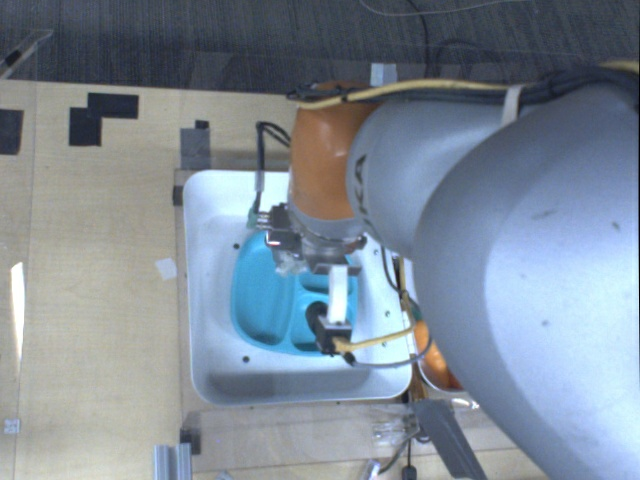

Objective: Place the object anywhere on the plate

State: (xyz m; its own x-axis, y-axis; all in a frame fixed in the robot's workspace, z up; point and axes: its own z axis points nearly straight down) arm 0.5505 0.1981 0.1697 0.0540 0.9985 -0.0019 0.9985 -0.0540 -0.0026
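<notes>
Shallow white plastic bin (205, 298) holds the blue moulded plate (256, 303). The gripper (300, 256) hangs over the plate, its state indiscernible. The orange rounded object (441, 366), probably the task's thing, lies beyond the bin's right wall. Release low, mid-plate.

The big grey arm (520, 258), with an orange band (320, 168) above the wrist, reaches in from the right, its two-finger gripper (303, 260) pointing downward

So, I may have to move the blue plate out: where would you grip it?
The blue plate lies flat in the white bin, its right part under the arm; so probably pinch the exposed rim at the view's left, from above.
</notes>
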